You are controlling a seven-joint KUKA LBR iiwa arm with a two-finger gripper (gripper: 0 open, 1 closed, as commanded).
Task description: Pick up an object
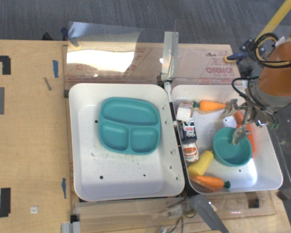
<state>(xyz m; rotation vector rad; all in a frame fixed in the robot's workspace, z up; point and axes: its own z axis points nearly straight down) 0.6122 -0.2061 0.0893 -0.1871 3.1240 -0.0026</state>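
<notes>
My gripper (pixel 235 123) hangs over the right bin (pixel 269 176), above the far rim of a teal bowl (pixel 230 152). Its fingers (pixel 239 134) look spread apart, with nothing seen between them. A red-orange object (pixel 251 135) lies just right of the bowl, partly under the gripper. Along the bin's left side sit a white box (pixel 184 113), a small dark carton (pixel 188 130) and a can (pixel 190 152). A yellow piece (pixel 202 163) and an orange carrot (pixel 211 181) lie near the front. Another carrot (pixel 212 106) lies at the back.
The left bin (pixel 82 169) holds a teal divided plate (pixel 130 125). A clear upright divider (pixel 169 55) stands behind the seam between the bins. The arm's orange band (pixel 279 74) and cables (pixel 262 40) crowd the right bin's far right corner.
</notes>
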